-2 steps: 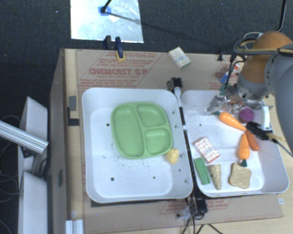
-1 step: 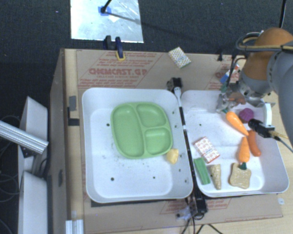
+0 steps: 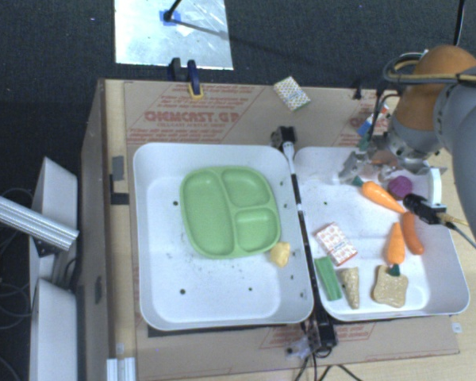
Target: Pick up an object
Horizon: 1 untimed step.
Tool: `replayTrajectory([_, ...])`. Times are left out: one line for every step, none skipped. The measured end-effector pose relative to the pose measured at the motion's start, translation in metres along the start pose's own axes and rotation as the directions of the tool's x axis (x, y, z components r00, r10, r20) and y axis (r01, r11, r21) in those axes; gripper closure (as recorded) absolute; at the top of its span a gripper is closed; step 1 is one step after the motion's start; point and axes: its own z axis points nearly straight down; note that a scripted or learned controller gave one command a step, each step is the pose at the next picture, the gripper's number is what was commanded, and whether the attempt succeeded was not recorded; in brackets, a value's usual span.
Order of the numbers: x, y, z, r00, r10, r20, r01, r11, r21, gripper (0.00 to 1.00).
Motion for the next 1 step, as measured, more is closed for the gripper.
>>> replayTrajectory([-0.0005,0.0012,-0.0115,1.000,-0.003,0.002,0.003,1.000,-0.004,1.00])
